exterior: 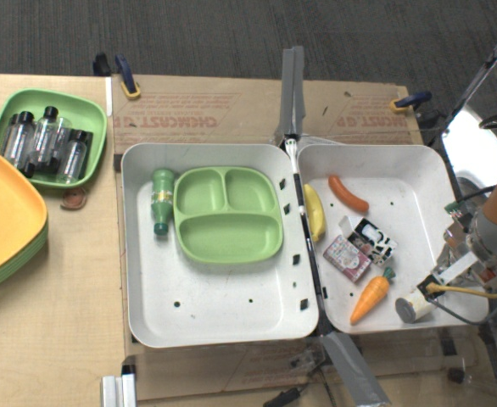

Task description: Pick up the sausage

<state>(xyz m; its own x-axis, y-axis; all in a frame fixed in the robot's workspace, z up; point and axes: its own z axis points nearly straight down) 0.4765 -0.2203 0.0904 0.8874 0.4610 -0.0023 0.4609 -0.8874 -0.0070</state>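
Observation:
The sausage (349, 193), a short orange-red link, lies slantwise in the far part of the right bin (418, 172), just right of a yellow banana (315, 212). My gripper (462, 244) hangs over the right bin's right rim, well to the right of the sausage and nearer the front. Nothing shows between it and the sausage, and the sausage lies free on the bin floor.
A pink packet (348, 257), a black-and-white object (373, 240) and a carrot (369, 298) lie in the right bin in front of the sausage. The left bin (138, 295) holds a green divided plate (228, 214) and a green bottle (161, 200).

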